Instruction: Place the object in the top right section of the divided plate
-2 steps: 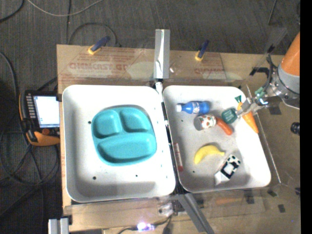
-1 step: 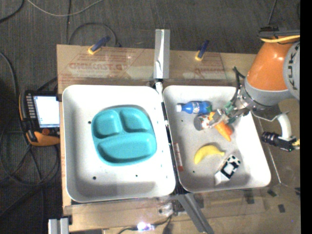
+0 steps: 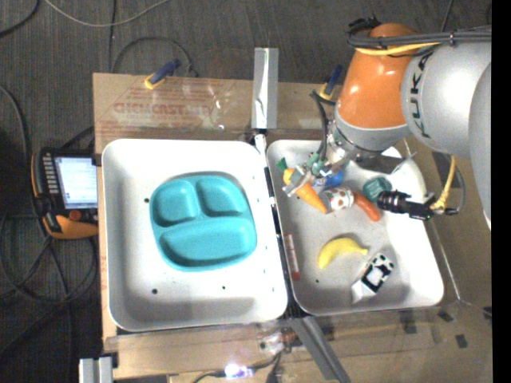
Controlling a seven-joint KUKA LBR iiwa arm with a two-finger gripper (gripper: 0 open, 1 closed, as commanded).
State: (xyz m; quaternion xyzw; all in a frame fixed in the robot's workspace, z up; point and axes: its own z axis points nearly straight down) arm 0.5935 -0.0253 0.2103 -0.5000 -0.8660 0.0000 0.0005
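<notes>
two shallow white bins sat side by side on the table, smooth plastic; the left bin (image 3: 128, 294) carried one teal divided plate (image 3: 204, 222) with three rounded sections, glossy. the right bin (image 3: 415, 294) held one curved yellow banana (image 3: 342, 252), two orange carrot shapes (image 3: 313, 199), a small white ball (image 3: 339, 200) and a black-and-white block (image 3: 377, 271). the end effector (image 3: 319, 167) hung over the toy cluster, grip state impossible to tell

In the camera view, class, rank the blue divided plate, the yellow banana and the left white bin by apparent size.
1. left white bin
2. blue divided plate
3. yellow banana
</notes>
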